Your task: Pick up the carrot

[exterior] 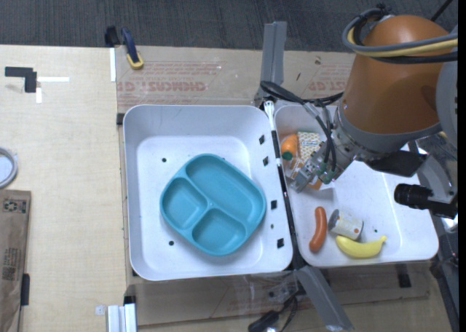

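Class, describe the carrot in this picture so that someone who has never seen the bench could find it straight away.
Start at the right white bin, the one the arm reaches over. Against its left wall, in the upper corner, lies the carrot, just left of the gripper. It is a stubby orange piece with a green end, unlike the longer reddish sausage and the yellow banana lower in the bin.

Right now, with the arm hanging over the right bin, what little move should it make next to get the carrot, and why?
Probably a small drop straight down. The pincer hangs at the carrot, near the right bin wall, well away from the sausage and banana. Whether it has the carrot is unclear.
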`<state>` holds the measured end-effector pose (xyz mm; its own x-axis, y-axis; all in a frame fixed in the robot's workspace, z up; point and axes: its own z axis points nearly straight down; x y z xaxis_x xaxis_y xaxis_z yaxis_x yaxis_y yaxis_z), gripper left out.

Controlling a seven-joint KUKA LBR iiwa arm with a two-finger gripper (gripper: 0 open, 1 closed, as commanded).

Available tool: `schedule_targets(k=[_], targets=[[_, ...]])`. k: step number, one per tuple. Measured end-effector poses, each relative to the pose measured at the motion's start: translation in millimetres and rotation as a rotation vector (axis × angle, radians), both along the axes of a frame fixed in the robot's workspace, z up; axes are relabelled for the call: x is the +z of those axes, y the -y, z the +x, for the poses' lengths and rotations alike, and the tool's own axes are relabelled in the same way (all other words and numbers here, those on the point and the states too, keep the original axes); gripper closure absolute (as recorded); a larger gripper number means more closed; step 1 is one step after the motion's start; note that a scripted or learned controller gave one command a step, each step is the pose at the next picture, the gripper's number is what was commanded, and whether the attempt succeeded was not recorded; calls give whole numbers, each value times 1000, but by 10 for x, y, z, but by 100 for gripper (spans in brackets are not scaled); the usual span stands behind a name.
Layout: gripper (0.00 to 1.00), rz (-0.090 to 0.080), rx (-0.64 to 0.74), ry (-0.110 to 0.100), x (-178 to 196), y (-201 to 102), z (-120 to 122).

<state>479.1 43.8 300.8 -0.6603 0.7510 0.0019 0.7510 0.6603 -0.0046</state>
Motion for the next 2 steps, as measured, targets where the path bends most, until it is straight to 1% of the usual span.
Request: schedule_targets(k=[1,2], targets=[[100,-2,-121,-2,-139,-635,-6],[100,3,528,2,-406,-701,478]])
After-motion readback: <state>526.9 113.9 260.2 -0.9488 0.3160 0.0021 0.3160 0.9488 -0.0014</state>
